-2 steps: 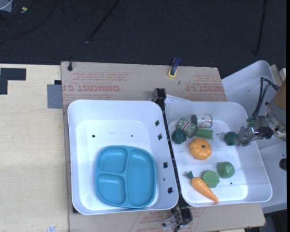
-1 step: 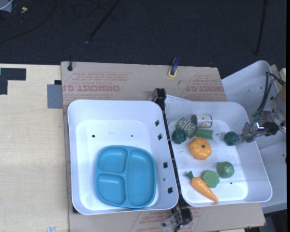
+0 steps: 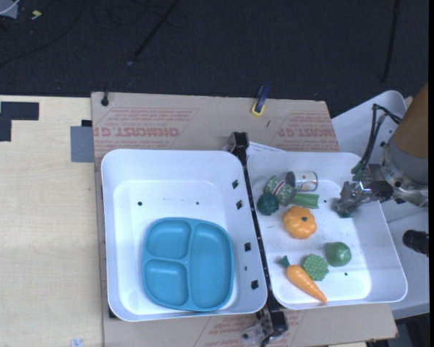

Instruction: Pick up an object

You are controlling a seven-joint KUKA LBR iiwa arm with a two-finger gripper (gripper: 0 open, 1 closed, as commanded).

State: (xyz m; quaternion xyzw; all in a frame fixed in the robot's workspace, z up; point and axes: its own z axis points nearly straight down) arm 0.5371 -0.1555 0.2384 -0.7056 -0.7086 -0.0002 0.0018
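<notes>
The right bin (image 3: 380, 270) holds several toys. An orange pumpkin (image 3: 299, 222) lies near its middle, with a dark green ball (image 3: 267, 204) and a green-and-white can (image 3: 280, 187) to its left. A silver can (image 3: 304, 181) and a green strip (image 3: 307, 200) lie behind the pumpkin. Toward the front are a carrot (image 3: 304, 281), a textured green piece (image 3: 316, 267) and a green round fruit (image 3: 338, 253). My gripper (image 3: 345, 204) hangs over the bin's right part, right of the pumpkin, with nothing visible between its tips.
The left bin (image 3: 123, 194) contains a blue divided plate (image 3: 187, 263). A black divider (image 3: 247, 215) separates the bins. Cardboard (image 3: 181, 125) lies under both. The arm's cables (image 3: 376, 132) rise at the right edge.
</notes>
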